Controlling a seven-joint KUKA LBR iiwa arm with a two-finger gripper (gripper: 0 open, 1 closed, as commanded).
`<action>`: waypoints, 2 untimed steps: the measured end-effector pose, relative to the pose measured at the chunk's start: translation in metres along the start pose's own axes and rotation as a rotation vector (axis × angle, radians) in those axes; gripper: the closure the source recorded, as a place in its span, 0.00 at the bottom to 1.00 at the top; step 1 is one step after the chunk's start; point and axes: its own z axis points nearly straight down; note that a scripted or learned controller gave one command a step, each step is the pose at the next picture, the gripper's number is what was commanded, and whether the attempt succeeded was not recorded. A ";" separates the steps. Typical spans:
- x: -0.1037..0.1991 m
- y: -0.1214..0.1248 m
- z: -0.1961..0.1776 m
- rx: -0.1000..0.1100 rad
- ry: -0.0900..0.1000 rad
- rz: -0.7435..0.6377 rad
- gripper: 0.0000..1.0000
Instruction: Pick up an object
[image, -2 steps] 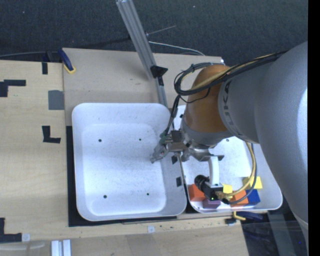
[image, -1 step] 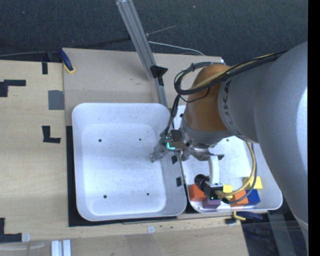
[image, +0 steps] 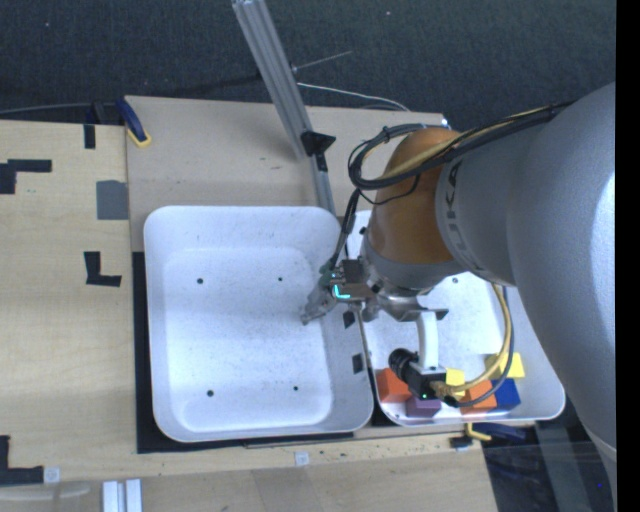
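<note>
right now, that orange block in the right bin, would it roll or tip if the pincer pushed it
The orange block looks flat-faced and low, so it would probably slide, not roll or tip. It lies crowded against a yellow piece and a blue piece near the right bin's front rim, so a push would likely jam it or shove its neighbours.

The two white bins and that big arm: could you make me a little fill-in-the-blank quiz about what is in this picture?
1. The arm wears a band of the colour ____ above its wrist.
2. The coloured blocks lie in the ____ bin as the camera sees it.
3. The pincer hangs over the ____ bin.
4. Both bins are of the colour ____.

Missing words: orange; right; left; white.
</note>
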 end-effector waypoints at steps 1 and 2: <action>0.000 0.000 0.000 0.000 0.000 0.000 0.00; 0.000 0.000 0.000 0.000 0.000 0.000 0.00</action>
